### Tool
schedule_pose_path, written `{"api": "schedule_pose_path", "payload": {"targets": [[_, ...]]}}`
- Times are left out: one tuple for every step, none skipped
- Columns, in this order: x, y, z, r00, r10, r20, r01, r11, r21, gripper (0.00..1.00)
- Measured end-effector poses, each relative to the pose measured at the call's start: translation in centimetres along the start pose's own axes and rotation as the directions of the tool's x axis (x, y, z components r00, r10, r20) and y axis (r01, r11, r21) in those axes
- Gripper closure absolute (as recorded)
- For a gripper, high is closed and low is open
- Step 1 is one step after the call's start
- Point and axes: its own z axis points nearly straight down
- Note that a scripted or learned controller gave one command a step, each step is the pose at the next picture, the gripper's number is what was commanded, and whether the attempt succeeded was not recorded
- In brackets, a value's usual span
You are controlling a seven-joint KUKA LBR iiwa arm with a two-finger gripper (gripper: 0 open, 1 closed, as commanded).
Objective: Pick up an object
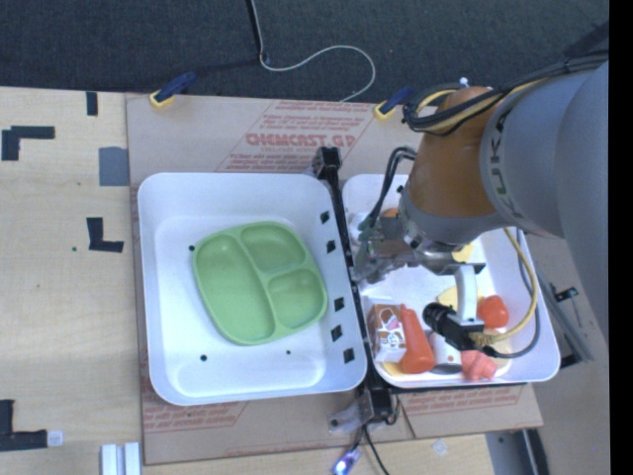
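Leftmost, a green divided plate (259,283) is seen in the left bin (161,295), well left of the gripper (374,257). Whether the gripper, placed inside the right bin (542,366), is open or holding anything cannot be told. A red packet (407,342) is found just below it in view, an orange object (493,311) to its lower right.

Single fixed overhead camera, slanting down across both bins (237,369)
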Motion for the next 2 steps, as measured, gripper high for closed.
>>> {"api": "schedule_pose_path", "payload": {"targets": [[1.2, -4.5, -21.7, 1.0, 0.0, 0.0, 0.0, 1.0, -0.023, 1.0], [4.8, -4.9, -24.8, 1.0, -0.001, 0.002, 0.001, 1.0, -0.01, 1.0]]}}
